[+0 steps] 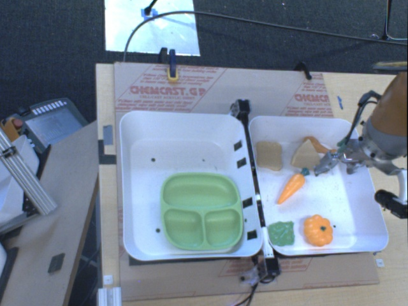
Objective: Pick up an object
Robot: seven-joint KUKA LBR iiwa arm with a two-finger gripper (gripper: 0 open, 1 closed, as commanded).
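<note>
The right bin (366,199) holds a tan bread slice (269,155), a wedge-shaped sandwich piece (306,152), an orange carrot (291,187), a green broccoli piece (280,233) and an orange pumpkin (318,230). My gripper (324,164) reaches in from the right and hovers just right of the sandwich piece and above the carrot's top end. Nothing shows between its fingers.
The left bin (137,171) carries a green divided plate (202,210). A black clip strip (250,183) runs along the seam between the bins. The arm's grey body (386,136) overhangs the right bin's right side. A grey table stands to the left.
</note>
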